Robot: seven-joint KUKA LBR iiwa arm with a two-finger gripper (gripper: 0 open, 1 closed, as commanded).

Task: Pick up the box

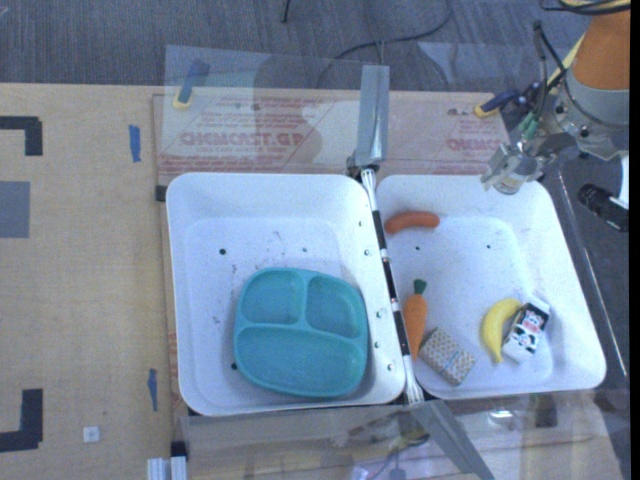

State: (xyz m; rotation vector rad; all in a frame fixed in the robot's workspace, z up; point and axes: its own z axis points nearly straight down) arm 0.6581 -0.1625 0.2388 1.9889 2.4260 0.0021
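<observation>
Nearest the camera, at the front edge of the right bin [590, 353], lies the box [447, 356]: small, tan and speckled, set askew, just beside the tip of a toy carrot [415, 313] that lies along the bin's left wall. To its right sits a banana [495, 328], curved and upright in the view, touching a small white carton [526, 331] with black patches toward the front right corner. Farther back, near the rear left corner, rests a sausage [412, 221]. The left bin [200, 218] carries a teal divided plate [300, 333] toward its front.

Over the rear right corner of the right bin hangs the gripper [512, 173], well apart from the box and holding nothing; how far its fingers are parted cannot be told. The step in hand looks like the approach, with no grasp yet made. The next move calls for travelling diagonally to the front edge, turning to suit the box's skew, and descending without catching the carrot or banana.
</observation>
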